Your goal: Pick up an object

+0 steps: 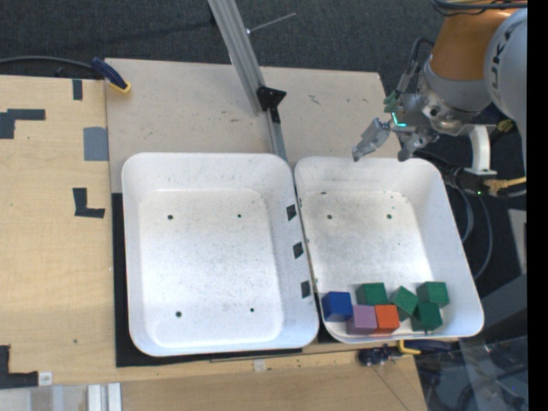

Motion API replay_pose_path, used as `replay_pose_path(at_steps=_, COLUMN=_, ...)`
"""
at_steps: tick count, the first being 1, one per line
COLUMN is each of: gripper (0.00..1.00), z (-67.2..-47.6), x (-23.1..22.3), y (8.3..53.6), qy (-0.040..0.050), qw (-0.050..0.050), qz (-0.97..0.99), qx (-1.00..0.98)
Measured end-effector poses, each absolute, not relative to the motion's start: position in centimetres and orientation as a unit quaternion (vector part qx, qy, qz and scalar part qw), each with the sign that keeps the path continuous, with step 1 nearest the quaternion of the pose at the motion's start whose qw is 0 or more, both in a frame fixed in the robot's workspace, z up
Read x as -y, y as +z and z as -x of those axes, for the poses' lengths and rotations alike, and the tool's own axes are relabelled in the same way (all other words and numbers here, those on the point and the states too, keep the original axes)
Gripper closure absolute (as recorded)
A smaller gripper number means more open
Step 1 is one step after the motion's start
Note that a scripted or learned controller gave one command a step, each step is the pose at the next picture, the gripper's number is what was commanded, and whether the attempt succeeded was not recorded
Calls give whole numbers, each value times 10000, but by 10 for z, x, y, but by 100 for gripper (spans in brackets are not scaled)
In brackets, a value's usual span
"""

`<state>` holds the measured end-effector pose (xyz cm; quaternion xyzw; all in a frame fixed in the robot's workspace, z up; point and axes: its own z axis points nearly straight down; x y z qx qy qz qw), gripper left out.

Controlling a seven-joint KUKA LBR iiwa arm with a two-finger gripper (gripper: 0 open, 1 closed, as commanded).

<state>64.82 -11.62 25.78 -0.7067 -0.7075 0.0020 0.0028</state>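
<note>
Several small blocks lie clustered at the near edge of the right bin (454,229): a blue block (337,305), a purple block (365,318), an orange block (387,317) and several green blocks (417,300). My gripper (387,143) hangs above the far rim of the right bin, well away from the blocks. Its two fingers (369,141) are spread apart with nothing between them.
The left bin (137,229) sits beside the right one, joined by black clips along the shared edge. A slanted metal pole (244,54) rises behind the bins. A blue and yellow tool (110,72) lies at the far left of the bench.
</note>
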Motion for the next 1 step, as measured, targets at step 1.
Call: replay_pose_path(at_steps=1, gripper=0, z=-649, x=116, y=261, qy=8, qw=5, qz=7062, qx=7080)
